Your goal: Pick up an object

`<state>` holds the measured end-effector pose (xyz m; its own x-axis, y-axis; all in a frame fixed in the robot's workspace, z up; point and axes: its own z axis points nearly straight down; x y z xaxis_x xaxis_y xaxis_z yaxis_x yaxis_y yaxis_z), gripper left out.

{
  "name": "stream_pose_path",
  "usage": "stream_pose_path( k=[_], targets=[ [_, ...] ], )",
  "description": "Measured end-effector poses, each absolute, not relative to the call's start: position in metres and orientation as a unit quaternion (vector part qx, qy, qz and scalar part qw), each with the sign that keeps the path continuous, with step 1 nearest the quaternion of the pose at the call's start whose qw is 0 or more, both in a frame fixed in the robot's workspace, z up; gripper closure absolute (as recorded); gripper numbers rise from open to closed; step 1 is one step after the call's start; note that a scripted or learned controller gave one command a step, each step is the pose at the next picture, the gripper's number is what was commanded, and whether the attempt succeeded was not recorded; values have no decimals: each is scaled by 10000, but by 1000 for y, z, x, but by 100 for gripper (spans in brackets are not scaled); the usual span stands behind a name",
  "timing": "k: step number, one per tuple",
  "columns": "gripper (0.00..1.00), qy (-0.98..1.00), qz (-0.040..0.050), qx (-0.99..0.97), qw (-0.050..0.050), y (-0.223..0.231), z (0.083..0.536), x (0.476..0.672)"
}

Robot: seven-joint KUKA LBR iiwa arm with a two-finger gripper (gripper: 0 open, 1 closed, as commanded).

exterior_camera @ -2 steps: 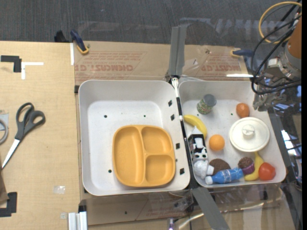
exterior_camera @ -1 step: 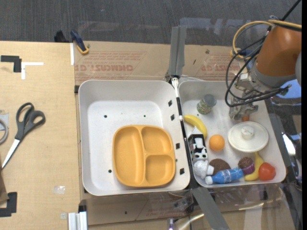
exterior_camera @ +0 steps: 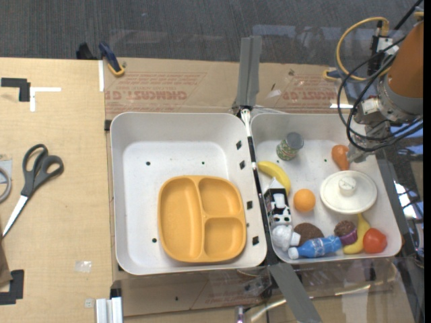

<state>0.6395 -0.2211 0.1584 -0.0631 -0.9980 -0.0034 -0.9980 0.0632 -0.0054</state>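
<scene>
Orange fruit (exterior_camera: 340, 156) in right bin (exterior_camera: 387, 187), beside end effector (exterior_camera: 358, 155) (grip state unclear)

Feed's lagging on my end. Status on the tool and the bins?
Tool over right bin's far right corner, grip state unclear. Nearest pick: orange piece beside it. White lid and orange ball close by. Yellow tray in left bin.

You are looking down on a pale wood-grain table (exterior_camera: 54, 247), its middle covered by a flattened brown cardboard sheet (exterior_camera: 168, 89) printed with red lettering. Beyond the far edge lies dark grey ribbed floor (exterior_camera: 168, 15). Black-handled scissors (exterior_camera: 30, 177) rest on the wood at left, near black corner marks (exterior_camera: 17, 86) and a strip of white tape (exterior_camera: 46, 91). Light falls evenly.
</scene>
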Motion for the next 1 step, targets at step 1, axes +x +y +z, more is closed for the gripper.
stream_pose_path(
  k=[1],
  targets=[
    [100,8007,4,-5990,24,-104,93,646]
  ],
)
